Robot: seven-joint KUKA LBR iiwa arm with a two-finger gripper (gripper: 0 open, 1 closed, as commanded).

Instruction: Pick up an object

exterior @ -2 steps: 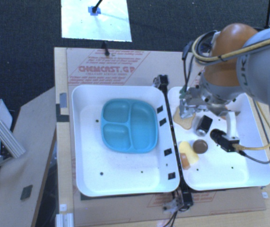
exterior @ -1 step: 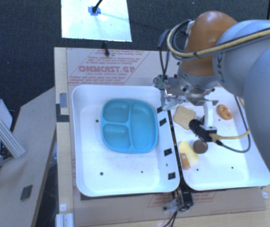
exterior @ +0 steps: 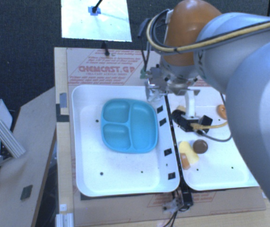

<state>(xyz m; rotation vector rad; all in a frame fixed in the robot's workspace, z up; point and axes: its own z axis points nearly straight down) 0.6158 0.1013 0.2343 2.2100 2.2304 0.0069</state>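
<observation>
The blue plate (exterior: 127, 126), which has three compartments, lies flat in the left bin (exterior: 90, 174) of the view. Its far right corner is close to the gripper (exterior: 154, 93). Whether the gripper is released or clenched, I cannot tell. The gripper hangs at the far end of the wall between the two bins. In the right bin (exterior: 220, 174), a brown round piece (exterior: 200, 146) lies just beside a pale yellow piece (exterior: 187, 151).
</observation>
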